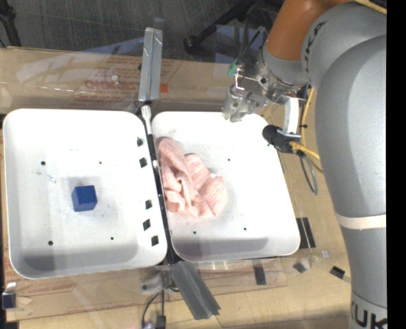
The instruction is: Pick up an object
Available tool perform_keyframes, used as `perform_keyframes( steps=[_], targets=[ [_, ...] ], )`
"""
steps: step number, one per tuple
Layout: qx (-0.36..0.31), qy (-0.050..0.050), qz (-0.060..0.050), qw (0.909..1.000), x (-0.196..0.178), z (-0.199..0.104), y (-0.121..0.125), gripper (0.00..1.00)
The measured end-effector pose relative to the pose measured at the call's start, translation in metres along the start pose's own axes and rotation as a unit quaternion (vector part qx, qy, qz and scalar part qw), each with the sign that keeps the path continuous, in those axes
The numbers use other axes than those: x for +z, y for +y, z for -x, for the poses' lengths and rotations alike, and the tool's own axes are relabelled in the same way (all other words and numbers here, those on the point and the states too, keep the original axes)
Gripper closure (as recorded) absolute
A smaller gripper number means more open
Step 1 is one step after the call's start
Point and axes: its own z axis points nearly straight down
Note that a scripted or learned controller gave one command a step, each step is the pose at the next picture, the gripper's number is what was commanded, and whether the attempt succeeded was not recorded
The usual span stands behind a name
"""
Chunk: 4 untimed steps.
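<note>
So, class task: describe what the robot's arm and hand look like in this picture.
The arm is thick, rounded and light grey, with an orange band above the wrist and dark lettering low on its casing. The hand is small, metallic and pale. A black fitting and thin yellowish cables hang beside the wrist.

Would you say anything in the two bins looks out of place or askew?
Only the pink cloth: it lies crumpled in the right bin, bunched against the divider wall. The blue cube sits squarely in the left bin.
</note>
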Motion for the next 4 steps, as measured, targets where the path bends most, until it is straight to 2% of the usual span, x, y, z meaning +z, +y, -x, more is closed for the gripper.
perform_keyframes(
  steps=[1,2,3,4],
  targets=[
    [-0.005,0.0,-0.001,1.0,-0.01,-0.003,0.0,1.0],
    [-0.04,0.0,-0.001,0.9992,0.003,-0.014,-0.004,1.0],
    [-0.127,0.0,-0.002,0.9918,0.011,-0.053,-0.012,1.0],
    [-0.061,0.0,-0.002,0.9982,0.056,-0.09,-0.021,1.0]
  ],
)
